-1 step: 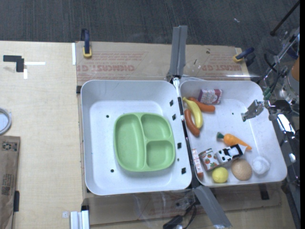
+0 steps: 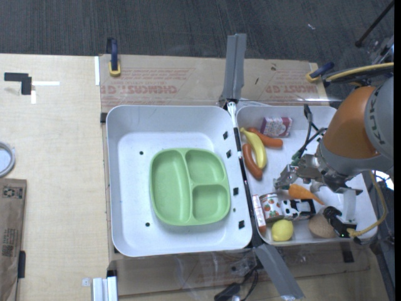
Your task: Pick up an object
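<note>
The green tray (image 2: 190, 187) looks like smooth matt plastic; the white bins (image 2: 125, 168) are smooth too (faintly glossy). The surface (image 2: 50, 137) shows pale wood grain, matt.

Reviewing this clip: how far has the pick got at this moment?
Done: the arm has reached into the right bin, and the gripper is low among the items. In hand: it sits right above the carrot, but nothing is visibly between its fingers. Left: a confirmed grasp and lift. The banana, lemon and other items lie in the bin; the green tray sits in the left bin.
</note>
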Robot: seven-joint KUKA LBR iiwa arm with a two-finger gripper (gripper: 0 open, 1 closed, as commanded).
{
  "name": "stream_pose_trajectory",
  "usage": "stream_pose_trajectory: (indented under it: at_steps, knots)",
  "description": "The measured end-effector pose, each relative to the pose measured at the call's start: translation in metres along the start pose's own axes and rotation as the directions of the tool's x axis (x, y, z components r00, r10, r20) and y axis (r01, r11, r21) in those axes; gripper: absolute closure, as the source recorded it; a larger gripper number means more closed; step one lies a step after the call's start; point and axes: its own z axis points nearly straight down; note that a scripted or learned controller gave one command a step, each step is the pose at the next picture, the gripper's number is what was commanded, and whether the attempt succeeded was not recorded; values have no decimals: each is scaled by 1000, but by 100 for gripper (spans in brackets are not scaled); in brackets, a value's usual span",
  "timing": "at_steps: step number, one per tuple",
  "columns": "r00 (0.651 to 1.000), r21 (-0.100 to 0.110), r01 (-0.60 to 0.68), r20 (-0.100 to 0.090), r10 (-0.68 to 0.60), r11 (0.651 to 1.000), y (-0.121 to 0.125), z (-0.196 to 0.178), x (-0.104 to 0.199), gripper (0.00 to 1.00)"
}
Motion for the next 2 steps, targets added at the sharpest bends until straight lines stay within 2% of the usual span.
stream_pose_trajectory:
  at_steps: [1,2]
  knots:
    - [1000,1,-4,0,4,1000,0,-8,-1,100]
    - [995,0,-100,1,100,995,-18,-116,55,100]
